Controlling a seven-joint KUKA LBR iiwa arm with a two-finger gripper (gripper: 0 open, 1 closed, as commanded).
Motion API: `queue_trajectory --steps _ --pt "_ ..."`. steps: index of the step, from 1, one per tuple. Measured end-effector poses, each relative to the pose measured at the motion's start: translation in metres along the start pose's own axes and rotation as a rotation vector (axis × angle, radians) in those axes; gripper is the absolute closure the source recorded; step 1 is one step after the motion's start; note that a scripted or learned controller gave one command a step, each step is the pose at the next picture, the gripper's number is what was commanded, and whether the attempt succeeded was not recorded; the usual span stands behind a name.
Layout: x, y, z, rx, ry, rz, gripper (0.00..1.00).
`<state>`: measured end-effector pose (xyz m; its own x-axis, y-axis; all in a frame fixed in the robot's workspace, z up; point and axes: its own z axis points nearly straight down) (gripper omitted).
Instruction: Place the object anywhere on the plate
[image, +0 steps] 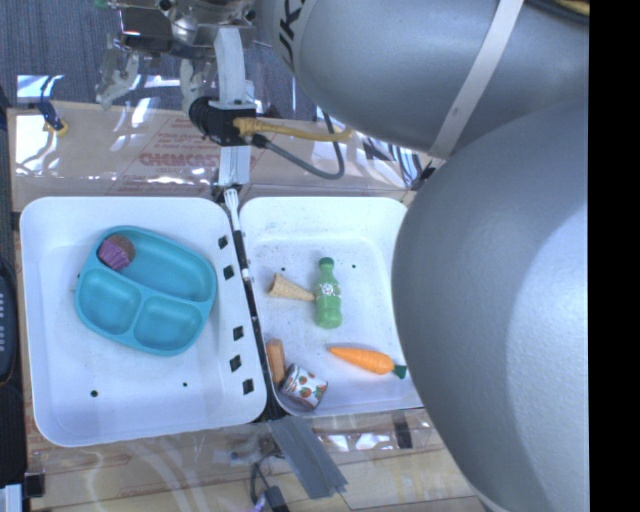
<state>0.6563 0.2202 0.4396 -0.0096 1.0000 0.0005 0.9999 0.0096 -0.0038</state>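
Starting at the left, the left bin (50, 400) holds the teal plate (165, 300), a three-section tray sitting well below the gripper and off to its left in the view. There's a small purple object (116, 250) in the plate's far-left section, resting on the plate and well apart from the gripper.

The gripper (190, 30) itself is at the top of the frame, beyond the bins' far rims and roughly over the seam between them. It's a tangle of metal parts up there, and I cannot tell whether it is spread or pressed together. Nothing shows in its hold.

Moving right, the right bin (370, 225) has everything else, all well below the gripper and to its right. A tan cone (290, 290) lies on its side, its wide end touching or just beside a green bottle (327, 293). Further from the gripper, an orange-brown stick (275, 358) lies against the bin's left wall, with a patterned cup (303, 387) tipped over just beside it. Right of those is a carrot (365, 360), lying flat with its green end pointing right.

The grey arm (500, 300) bulks over the right bin's right edge.
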Motion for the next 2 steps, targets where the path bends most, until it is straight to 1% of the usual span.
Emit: queue_trajectory --steps 1,2 --pt "-0.062 0.000 -0.001 0.002 -0.002 0.006 0.00" --pt "0.000 0.000 0.000 0.000 0.000 -0.001 0.00"
